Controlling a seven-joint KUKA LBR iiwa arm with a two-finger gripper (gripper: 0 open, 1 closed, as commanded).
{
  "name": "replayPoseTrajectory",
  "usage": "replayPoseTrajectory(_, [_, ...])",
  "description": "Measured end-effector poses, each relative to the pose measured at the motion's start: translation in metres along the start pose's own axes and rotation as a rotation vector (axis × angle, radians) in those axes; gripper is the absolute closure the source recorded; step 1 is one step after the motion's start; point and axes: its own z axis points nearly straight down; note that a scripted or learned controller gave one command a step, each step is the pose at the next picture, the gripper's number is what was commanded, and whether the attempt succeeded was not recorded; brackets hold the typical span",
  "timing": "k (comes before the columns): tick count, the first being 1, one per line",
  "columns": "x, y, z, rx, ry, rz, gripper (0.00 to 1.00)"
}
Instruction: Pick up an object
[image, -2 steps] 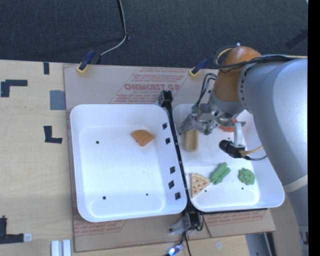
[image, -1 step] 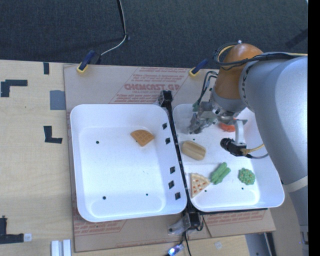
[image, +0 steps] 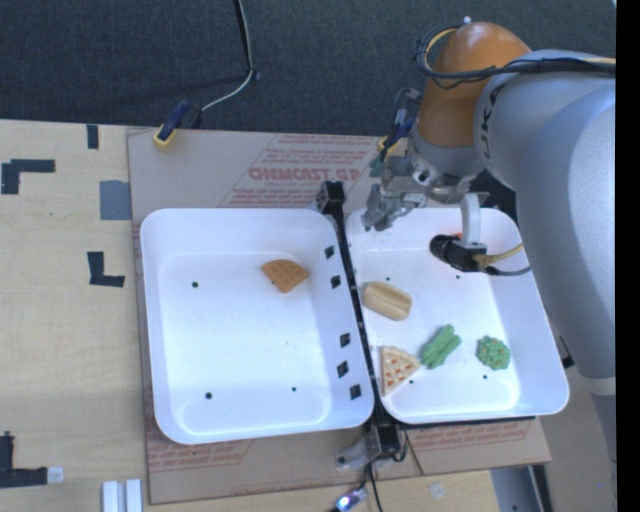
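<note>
While its grip state stays unclear, the metal gripper (image: 383, 212) hovers above a smooth bread roll (image: 387, 300).

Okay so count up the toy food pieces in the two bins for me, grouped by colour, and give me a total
Tan or brown: 2, the waffle-like piece in the left bin and the bread roll in the right bin.
Green: 2, the long pod-like piece and the round bumpy piece.
Yellow and red: 1, the pizza slice.
Total: 5.
</note>
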Motion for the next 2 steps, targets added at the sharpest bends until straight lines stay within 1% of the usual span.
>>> replayPoseTrajectory(1, [0.037,0.001,-0.157,-0.011,0.000,-0.001,1.00])
replayPoseTrajectory(2, [0.079,0.001,-0.246,-0.006,0.001,-0.001,1.00])
